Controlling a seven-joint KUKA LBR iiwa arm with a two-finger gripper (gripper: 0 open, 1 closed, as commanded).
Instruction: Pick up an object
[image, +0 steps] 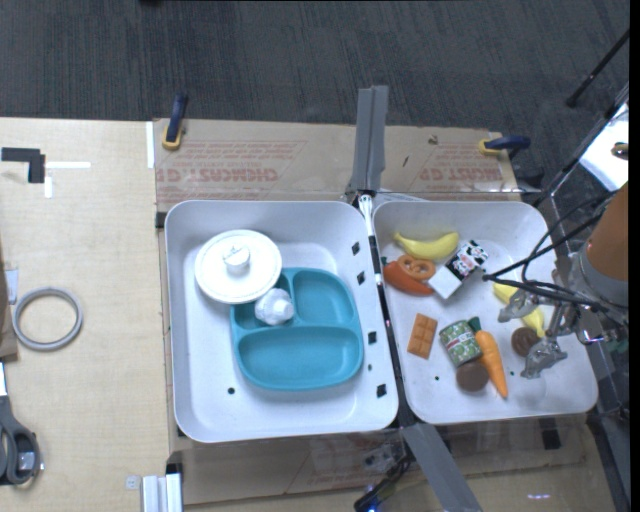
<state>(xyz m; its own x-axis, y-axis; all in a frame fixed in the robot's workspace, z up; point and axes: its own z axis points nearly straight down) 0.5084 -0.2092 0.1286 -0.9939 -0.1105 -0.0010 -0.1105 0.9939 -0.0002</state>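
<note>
Two white bins sit side by side on the bench. The left bin (185, 330) holds three things: one blue divided tray (300, 350), one round white lid (238, 266) overlapping the tray's upper left corner, and one small pale crumpled ball (273, 309) lying in the tray's upper compartment. The right bin (520, 395) holds a scatter of single small items: one banana (426, 244) near the top, one orange-red piece (408, 274) just below it, one black-and-white block (460, 268) beside that, one brown wafer (423, 335), one green can (460, 341), one carrot (491, 362) touching the can's right side, and one dark brown lump (472, 377) below the can. The gripper (540, 355) hangs low over the right bin's right side, near the carrot; whether it is released or clenched I cannot tell, and nothing shows between its tips
</note>
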